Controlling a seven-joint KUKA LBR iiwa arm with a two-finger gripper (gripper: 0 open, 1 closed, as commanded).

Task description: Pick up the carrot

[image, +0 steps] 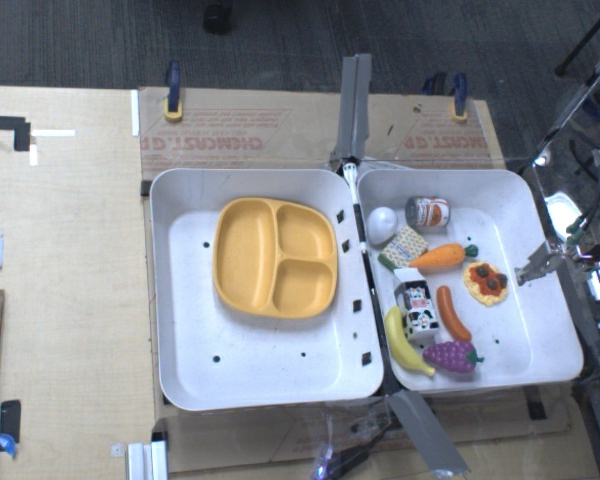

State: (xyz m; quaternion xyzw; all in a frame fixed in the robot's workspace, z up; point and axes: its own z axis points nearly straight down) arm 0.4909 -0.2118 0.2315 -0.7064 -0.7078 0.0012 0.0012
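The claw (528, 271) is too small and blurred to read, and the arm (587, 230) runs off the right edge.

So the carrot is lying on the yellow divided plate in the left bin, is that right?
Not quite. The camera view shows the carrot lying in the right bin, among the other toy foods. The yellow divided plate is indeed in the left bin.
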